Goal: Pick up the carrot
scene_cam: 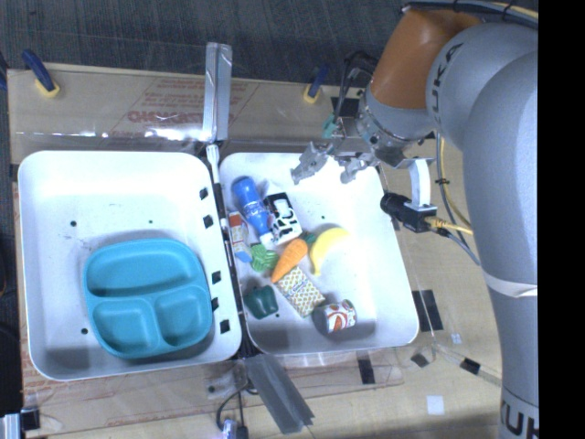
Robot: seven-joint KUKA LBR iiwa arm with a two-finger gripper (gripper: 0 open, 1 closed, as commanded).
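Note:
The orange carrot [289, 256] with a green leafy end lies in the right bin [388, 273], slanting between a yellow banana [326, 243] and a blue bottle [250, 207]. My gripper [328, 164] hangs over the bin's far edge, above and to the right of the carrot, well apart from it. Its two fingers are spread, with nothing between them.
The right bin also holds a black-and-white block [282, 216], a patterned packet [301, 291], a small can [335, 316] and a dark green piece [260, 302]. A blue divided tray [146, 298] sits in the left bin [55, 190]. The arm's grey body fills the right side.

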